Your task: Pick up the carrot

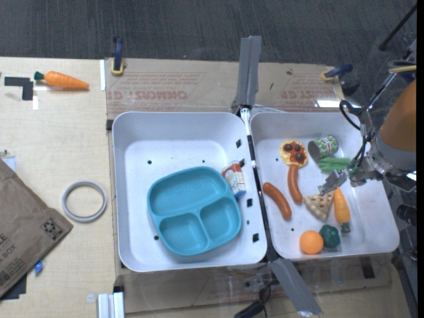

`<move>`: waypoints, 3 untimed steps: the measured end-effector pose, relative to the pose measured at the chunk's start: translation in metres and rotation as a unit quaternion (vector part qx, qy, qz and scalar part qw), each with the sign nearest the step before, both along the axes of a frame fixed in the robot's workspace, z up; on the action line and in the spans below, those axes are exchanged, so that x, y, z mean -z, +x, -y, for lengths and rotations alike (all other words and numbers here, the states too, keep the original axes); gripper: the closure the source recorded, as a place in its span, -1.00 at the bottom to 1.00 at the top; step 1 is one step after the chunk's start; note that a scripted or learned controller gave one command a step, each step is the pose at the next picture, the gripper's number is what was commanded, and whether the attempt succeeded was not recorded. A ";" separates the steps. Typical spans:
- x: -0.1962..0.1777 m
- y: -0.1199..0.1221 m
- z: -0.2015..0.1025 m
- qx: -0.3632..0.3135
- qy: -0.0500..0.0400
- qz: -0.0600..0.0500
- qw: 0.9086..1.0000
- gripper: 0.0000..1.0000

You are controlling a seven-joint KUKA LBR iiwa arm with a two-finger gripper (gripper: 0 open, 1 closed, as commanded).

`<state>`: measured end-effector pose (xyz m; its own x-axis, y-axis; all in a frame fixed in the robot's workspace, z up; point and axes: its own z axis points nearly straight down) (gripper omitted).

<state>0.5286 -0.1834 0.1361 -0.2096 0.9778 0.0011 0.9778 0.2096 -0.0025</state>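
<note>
The small orange plastic carrot is seen lying in the right white bin, beside a waffle-textured pizza slice — just below the metal claw. How far the claw is parted cannot be told — nothing is visibly held in it.

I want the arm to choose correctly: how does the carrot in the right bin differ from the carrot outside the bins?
The bin carrot lies nearly upright in the view, beside the end effector; the bench carrot lies sideways, far left. The bin carrot looks shorter and yellower. Both are orange, with green tops.
</note>
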 end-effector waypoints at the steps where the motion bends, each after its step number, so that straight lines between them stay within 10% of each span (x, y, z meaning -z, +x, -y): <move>1: 0.039 0.005 0.020 -0.058 -0.002 0.006 0.998 -1.00; 2: 0.029 0.006 0.020 -0.058 -0.002 0.007 0.998 1.00; 3: 0.029 0.006 0.020 -0.058 -0.002 0.007 0.998 -1.00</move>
<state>0.5348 -0.2030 0.1070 -0.3211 0.9470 -0.0060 0.9470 0.3212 0.0091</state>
